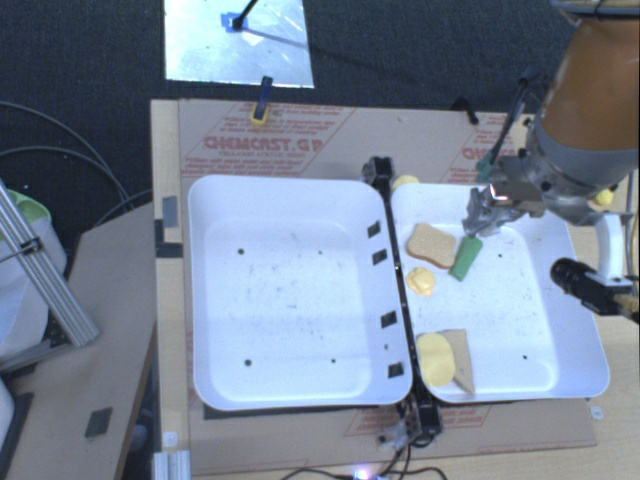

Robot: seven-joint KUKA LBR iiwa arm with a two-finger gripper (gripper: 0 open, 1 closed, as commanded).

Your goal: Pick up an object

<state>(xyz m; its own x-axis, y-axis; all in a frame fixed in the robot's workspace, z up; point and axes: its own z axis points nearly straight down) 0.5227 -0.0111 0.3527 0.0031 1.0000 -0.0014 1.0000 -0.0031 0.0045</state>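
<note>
pincer (484, 218) | finger spread: cannot tell | low over right bin (570, 368) | tip just above green block (465, 258)

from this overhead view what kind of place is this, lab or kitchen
Most likely a robotics lab bench for grasping trials, not a kitchen. Two shallow white bins sit side by side on a board, a grey and orange robot arm reaches over the right bin, and the items look like toy food.

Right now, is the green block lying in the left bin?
No. The green block lies in the right bin, beside the bread slice, just below the gripper.
</note>
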